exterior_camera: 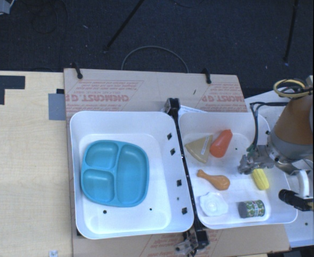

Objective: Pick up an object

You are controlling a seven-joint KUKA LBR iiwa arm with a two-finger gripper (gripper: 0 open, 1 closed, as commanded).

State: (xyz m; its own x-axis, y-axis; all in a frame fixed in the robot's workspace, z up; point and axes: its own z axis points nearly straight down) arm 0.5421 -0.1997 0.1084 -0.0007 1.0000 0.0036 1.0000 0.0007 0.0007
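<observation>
The metal claw (249,163) hangs over the right-hand shallow white bin (237,220); whether it is apart or together cannot be told. The small yellow corn cob (260,179) lies just beside it, toward near-right (long axis running near–far).

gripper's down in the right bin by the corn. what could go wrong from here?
1. The gripper sits beside the yellow corn, not over it: it may close on nothing.
2. The corn lies near the right bin's wall, so a push could wedge it there.
3. The small can lies close below and could get knocked.
</observation>
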